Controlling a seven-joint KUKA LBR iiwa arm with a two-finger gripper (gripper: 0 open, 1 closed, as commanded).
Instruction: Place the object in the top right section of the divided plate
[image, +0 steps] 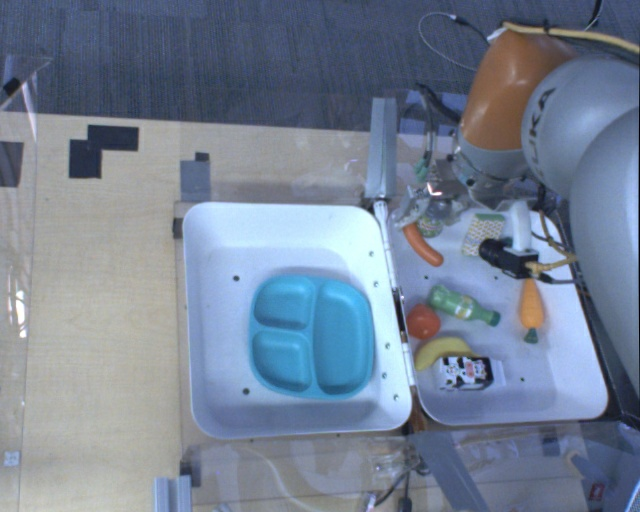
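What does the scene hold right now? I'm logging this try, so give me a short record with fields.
left bin: holds the blue divided plate
plate sections: nothing in them
right bin: hot dog, green bottle, tomato, banana, carrot, small carton
gripper: at the right bin's top left corner, above the hot dog
grasp: cannot tell from this view
task state: not yet done

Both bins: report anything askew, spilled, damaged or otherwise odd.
Nothing stands out. The blue divided plate sits flat in the left bin. The right bin holds loose toy food: sausage, green bottle, tomato, banana, carrot. No spill or damage visible.
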